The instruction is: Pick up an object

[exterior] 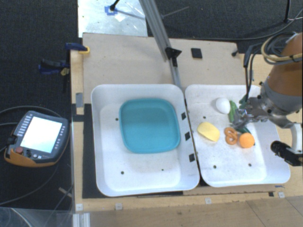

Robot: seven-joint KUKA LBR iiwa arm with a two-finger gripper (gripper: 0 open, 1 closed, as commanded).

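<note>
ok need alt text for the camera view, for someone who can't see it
A grey and orange robot arm reaches in from the right, its gripper low over the right white bin among a green item, a pretzel-shaped orange piece, an orange ball, a white egg shape and a yellow piece. The left white bin holds a teal square plate.

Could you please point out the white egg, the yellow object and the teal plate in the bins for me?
white egg (222, 105): camera view, middle of its shell.
yellow object (208, 131): camera view, centre of its top face.
teal plate (149, 126): camera view, flat middle of the dish.
</note>
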